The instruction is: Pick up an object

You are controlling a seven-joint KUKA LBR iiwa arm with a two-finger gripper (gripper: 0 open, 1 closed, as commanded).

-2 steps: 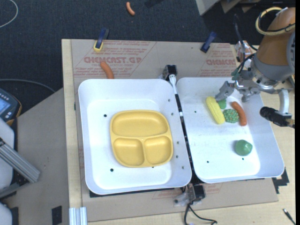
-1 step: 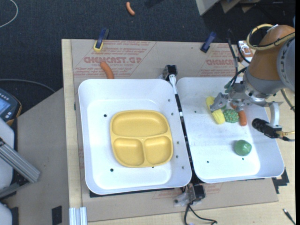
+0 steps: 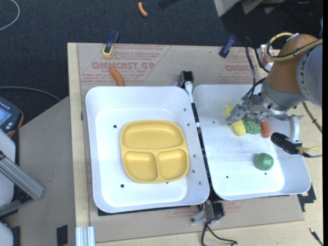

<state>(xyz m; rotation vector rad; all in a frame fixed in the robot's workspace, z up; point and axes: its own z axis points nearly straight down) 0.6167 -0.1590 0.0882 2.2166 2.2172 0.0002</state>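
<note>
1. Your gripper (image 3: 249,111) is low in the right bin (image 3: 225,181), over a cluster of small items; you cannot tell its state from here.
2. Right at it lie a corn cob (image 3: 238,128), a green piece (image 3: 251,126) and an orange piece (image 3: 265,130), all bunched together.
3. A green ball (image 3: 264,161) sits apart, nearer you.
4. The left bin (image 3: 102,188) holds a yellow tray (image 3: 154,150).
5. A carrot (image 3: 117,76) lies on the cardboard (image 3: 154,60) behind the left bin.

Bright even light, soft focus
</note>
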